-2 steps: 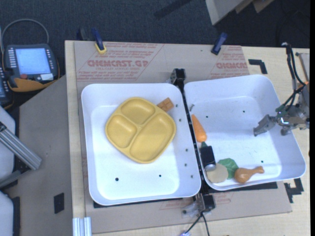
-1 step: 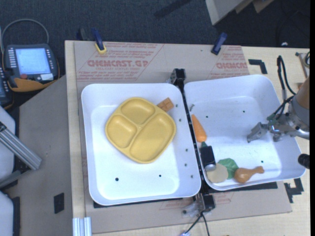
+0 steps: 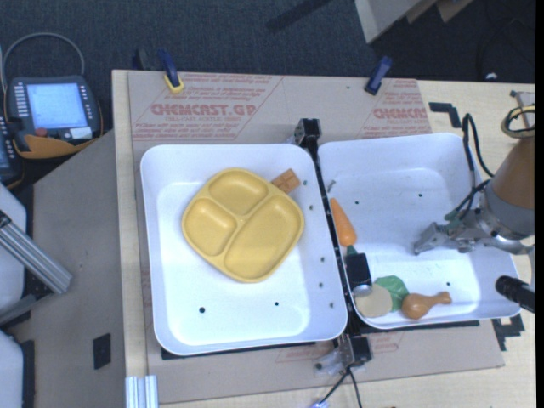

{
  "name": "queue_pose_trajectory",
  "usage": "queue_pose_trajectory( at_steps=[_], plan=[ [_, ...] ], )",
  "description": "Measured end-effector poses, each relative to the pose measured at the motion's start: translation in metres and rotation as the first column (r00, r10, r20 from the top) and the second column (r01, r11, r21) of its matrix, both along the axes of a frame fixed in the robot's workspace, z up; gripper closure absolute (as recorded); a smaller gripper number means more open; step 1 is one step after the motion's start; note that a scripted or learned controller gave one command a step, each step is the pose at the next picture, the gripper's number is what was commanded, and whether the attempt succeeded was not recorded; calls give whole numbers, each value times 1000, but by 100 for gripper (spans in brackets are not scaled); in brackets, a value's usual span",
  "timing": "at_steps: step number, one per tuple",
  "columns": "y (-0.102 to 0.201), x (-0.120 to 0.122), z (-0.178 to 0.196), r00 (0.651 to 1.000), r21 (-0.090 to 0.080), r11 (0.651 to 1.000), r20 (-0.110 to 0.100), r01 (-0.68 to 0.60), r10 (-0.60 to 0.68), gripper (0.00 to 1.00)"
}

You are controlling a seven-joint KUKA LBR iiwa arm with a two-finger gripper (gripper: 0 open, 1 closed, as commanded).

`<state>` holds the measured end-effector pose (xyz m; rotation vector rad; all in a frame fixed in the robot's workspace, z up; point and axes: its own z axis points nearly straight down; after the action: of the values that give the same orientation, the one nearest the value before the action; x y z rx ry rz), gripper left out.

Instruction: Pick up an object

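Reaching: my arm (image 3: 517,181) comes in from the right, over the right bin's (image 3: 399,164) far-right side.
My hand: the gripper (image 3: 432,238) sits low over the right bin's floor, right of centre, pointing left toward the bin's middle.
Hand state: fingers look spread apart with bare white bin between them, nothing gripped.
Nearest thing: drumstick toy (image 3: 424,303), orange-brown, lying near the front wall of the right bin, below and just left of my hand, apart from it.
Beside it: green piece (image 3: 393,288), touching or overlapping a tan round piece (image 3: 372,302) in the front-left corner; cannot tell which lies on top.
Carrot: orange carrot toy (image 3: 342,223) lying along the right bin's left wall, well apart from my hand.
Black block: small black piece (image 3: 357,270) just below the carrot, against the same wall.
Left bin: holds a yellow divided plate (image 3: 244,224), tilted askew, three compartments, roughly centred toward the back of the left bin (image 3: 246,321).
Behind plate: brown piece (image 3: 286,179) peeking out at the plate's back-right edge, partly hidden.
In the way: open floor lies between my hand and the drumstick; the cluster in the front-left corner is packed tight against the walls.
Around: cardboard sheet (image 3: 212,100) under both bins; pendant with lit screen (image 3: 53,109) off the bench at left.
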<state>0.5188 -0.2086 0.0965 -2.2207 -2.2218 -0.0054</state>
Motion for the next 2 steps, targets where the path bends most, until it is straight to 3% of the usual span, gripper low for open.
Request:
queue_pose_trajectory(
  at_steps=[1,2],
  plan=[
    [0,2,-6,1000,1,1000,-2,-1,1,0],
    [1,7,9,1000,0,1000,12,-2,2,100]
  ],
)
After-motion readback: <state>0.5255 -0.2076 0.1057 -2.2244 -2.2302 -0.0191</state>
